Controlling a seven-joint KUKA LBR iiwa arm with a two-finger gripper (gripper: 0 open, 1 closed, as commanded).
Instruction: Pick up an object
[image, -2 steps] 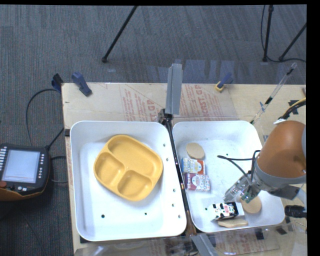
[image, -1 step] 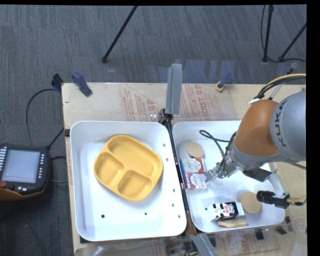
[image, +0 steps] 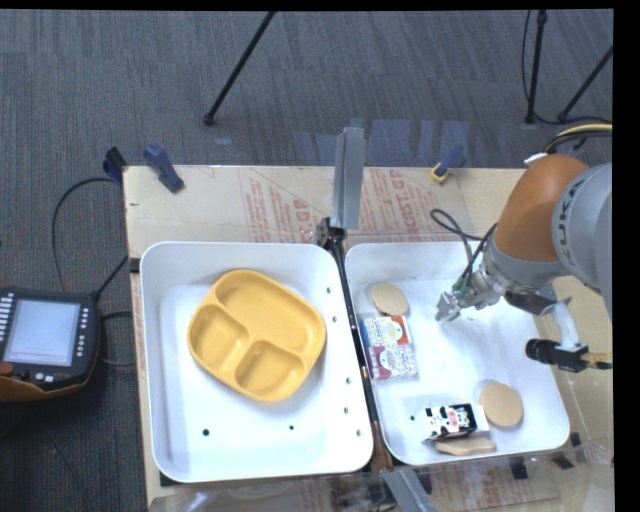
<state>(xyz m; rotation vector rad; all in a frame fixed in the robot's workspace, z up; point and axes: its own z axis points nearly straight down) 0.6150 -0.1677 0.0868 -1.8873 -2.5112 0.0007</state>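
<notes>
In the right bin (image: 440, 262) lie a tan round disc (image: 390, 298) near the back left, a small red and white packet (image: 390, 346) along the left wall, a second tan disc (image: 501, 405) at the front right, and a black and white toy (image: 449, 420) beside a flat tan piece (image: 464, 446) at the front. My gripper (image: 447, 308) hangs over the middle of that bin, right of the first disc, and nothing shows between its tips. The left bin (image: 165, 300) holds a yellow divided plate (image: 256, 334).
A grey upright post (image: 349, 185) stands between the bins at the back. A teach pendant (image: 45, 340) lies on the floor at left. Blue clamps (image: 162, 167) sit at the bench's back edge. Tripod legs (image: 240, 65) stand behind the bench.
</notes>
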